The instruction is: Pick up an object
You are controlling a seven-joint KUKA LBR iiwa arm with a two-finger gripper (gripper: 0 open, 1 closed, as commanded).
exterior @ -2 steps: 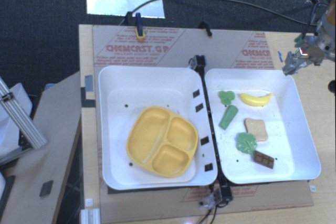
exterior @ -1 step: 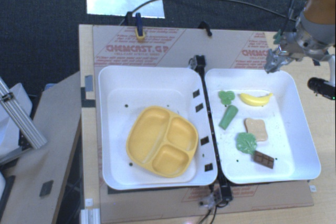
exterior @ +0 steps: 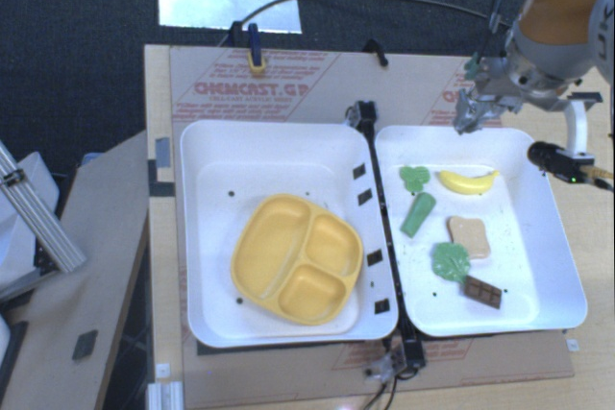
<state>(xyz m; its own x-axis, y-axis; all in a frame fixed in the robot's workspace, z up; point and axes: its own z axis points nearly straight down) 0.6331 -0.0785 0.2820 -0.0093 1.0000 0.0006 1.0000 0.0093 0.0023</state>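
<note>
The right bin [exterior: 553, 235] holds several toy foods: a yellow banana [exterior: 468, 180], a small green broccoli piece [exterior: 414, 178], a green cucumber stick [exterior: 417, 214], a slice of toast [exterior: 469, 236], a green leafy piece [exterior: 450, 261] and a brown chocolate bar [exterior: 482, 292]. My gripper [exterior: 467, 121] hangs over the far rim of the right bin, above and behind the banana, with nothing seen between its fingers.
The left bin [exterior: 207, 206] holds a yellow divided tray [exterior: 297, 257]. A black hinge strip [exterior: 377, 216] runs between the two bins. A cardboard sheet [exterior: 279, 82] lies under them, with a cable crossing behind.
</note>
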